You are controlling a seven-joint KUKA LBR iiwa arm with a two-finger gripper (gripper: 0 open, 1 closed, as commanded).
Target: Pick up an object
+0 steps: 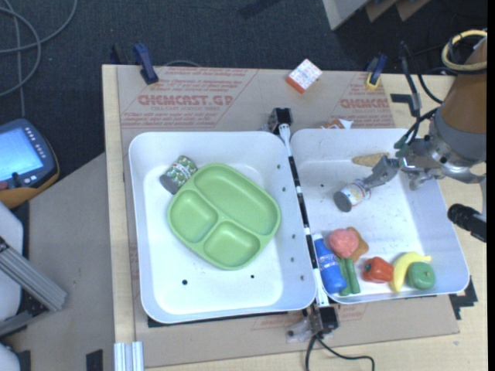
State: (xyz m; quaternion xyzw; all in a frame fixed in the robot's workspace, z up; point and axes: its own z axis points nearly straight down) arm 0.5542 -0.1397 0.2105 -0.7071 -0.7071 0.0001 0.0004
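Observation:
My gripper point(380, 176) reaches in from the right, low over the right bin point(433, 207). Its tip lies right beside a small grey can point(349, 196) that rests on its side in the middle of the bin; whether it touches the can is unclear. A tan flat piece point(370, 160) sits just behind the gripper. Along the bin's front are a pink-red lump point(346, 243), a blue bottle point(329, 266), a green stick point(350, 276), a red pepper point(377, 269), a yellow banana point(405, 267) and a green apple point(422, 277).
The left bin point(155, 284) holds a green divided plate point(224, 215) and a small grey-green packet point(178, 174). An orange-and-white cube point(303, 76) lies on the board behind the bins. Blue clamps point(144, 62) grip the board's back edge.

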